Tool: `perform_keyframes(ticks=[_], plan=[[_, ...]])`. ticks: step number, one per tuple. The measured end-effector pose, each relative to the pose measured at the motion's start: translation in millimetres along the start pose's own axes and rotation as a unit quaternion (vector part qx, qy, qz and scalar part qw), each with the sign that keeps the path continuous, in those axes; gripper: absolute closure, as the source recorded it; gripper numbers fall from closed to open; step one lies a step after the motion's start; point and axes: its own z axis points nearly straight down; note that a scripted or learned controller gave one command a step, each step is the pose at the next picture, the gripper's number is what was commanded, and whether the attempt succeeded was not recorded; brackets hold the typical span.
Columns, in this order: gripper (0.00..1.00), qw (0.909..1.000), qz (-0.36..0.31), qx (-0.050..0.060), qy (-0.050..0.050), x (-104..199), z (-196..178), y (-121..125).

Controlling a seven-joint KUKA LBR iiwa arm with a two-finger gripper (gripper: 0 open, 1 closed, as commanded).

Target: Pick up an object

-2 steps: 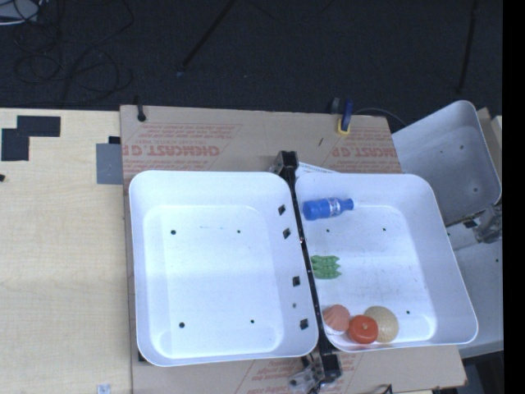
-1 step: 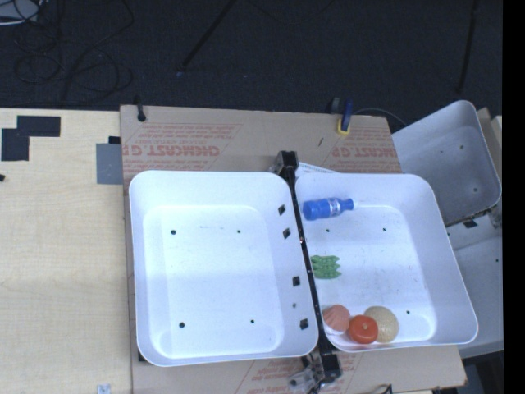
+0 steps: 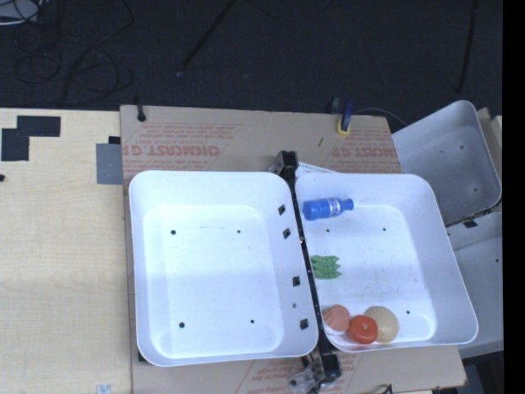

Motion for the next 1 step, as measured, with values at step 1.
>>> perform_keyframes(ticks=[1], plan=[[1.00,1.0000,0.001,0.002,0.000,0.6,14.5,0.0]])
